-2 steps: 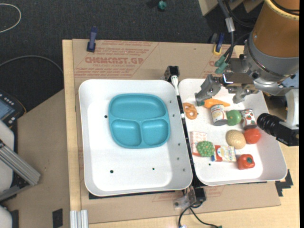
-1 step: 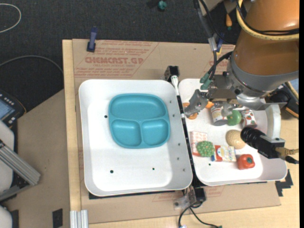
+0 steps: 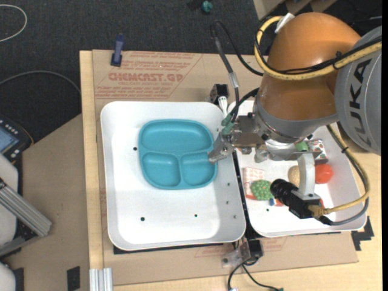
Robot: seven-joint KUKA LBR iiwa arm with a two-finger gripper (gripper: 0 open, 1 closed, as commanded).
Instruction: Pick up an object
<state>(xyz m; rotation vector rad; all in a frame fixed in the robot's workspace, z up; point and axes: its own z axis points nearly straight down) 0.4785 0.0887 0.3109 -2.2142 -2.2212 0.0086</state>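
Because the tray [image 3: 176,153] lies flat in the left bin [image 3: 121,193], its raised right rim looks the only purchase. The hand [image 3: 219,150], at that rim, apart or together I cannot tell, should straddle it squarely. The tray is teal, glossy, shallow, three-welled.

left bin [image 3: 163,223]: teal plate [image 3: 176,153] mid, free below | right bin [image 3: 273,223]: arm [image 3: 303,71] overhead

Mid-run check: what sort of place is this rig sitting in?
Most likely a robotics lab test bench, not a home or a factory line: a white left bin and right bin sit on a cardboard sheet, a metal frame stands at the left, and dark carpet lies beyond.
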